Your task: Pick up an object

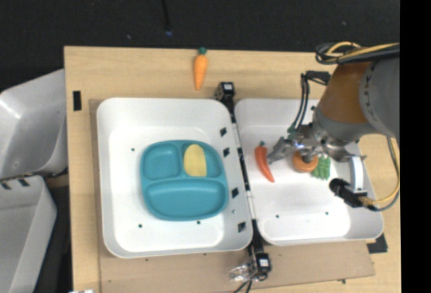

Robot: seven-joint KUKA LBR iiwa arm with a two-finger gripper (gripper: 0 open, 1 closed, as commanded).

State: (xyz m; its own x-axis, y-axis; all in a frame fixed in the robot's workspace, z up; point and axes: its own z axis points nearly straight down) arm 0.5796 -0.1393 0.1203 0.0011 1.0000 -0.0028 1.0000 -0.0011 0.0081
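The bench [81, 231] carries 2 white bins side by side. In the left bin [114, 217] sits a teal divided plate [182, 180] with 3 compartments; a pale yellow piece [195, 160] lies in its far right compartment. Beyond that bin's far rim, out on the bare wood, a toy carrot [200, 68] lies with its green top pointing away.

In the right bin [303, 224], a red-orange pepper-shaped toy [264, 162] lies near the left wall, slanting toward the near side. Just right of it the gripper [294, 148] is down in the bin, directly above or against an orange round toy [304, 163] with a green leafy piece [321, 168] touching its right side. From here I cannot tell how far the pincer is spread or whether it has hold of anything. The arm [350, 93], grey with an orange band, comes in from the right.
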